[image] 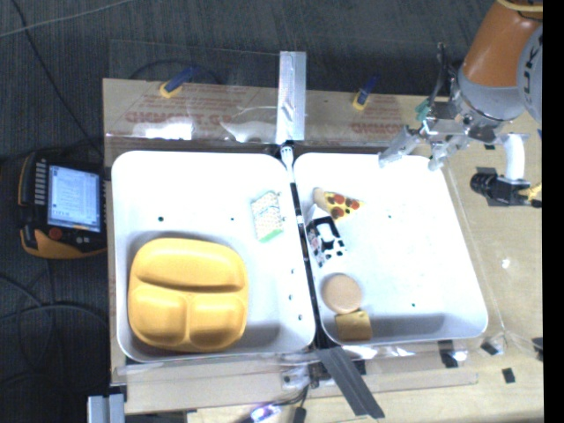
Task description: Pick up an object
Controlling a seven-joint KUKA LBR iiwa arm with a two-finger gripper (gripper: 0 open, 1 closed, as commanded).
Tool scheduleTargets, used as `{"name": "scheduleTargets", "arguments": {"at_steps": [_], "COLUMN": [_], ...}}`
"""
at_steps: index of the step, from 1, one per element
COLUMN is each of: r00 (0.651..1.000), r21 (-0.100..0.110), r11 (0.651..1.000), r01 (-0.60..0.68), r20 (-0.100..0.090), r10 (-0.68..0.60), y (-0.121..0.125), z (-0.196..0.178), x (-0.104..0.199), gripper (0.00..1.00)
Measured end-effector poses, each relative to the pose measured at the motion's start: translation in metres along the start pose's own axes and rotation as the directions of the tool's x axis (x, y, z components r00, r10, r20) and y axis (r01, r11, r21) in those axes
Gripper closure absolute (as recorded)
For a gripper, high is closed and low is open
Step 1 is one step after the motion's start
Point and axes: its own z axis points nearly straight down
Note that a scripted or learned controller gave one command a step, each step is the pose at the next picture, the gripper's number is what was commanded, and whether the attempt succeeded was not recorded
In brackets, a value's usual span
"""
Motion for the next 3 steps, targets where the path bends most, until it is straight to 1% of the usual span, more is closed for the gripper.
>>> {"name": "scheduleTargets", "arguments": {"at_steps": [1,2,3], "r00": [0.982,0.914,0.990], "r21": [-0.002,-0.001,0.000], "r11": [0.982,0.914,0.990], "r01": [-0.187,-0.405,-0.139], "r20": [0.005,0.005,0.005], "r10": [0.187,0.405,0.139], "y": [0.024,0.024,0.024], "z": [-0.181,-0.180,-0.180], "x": [-0.031,-0.054,-0.045], "gripper": [0.00,0.00,0.00]}}
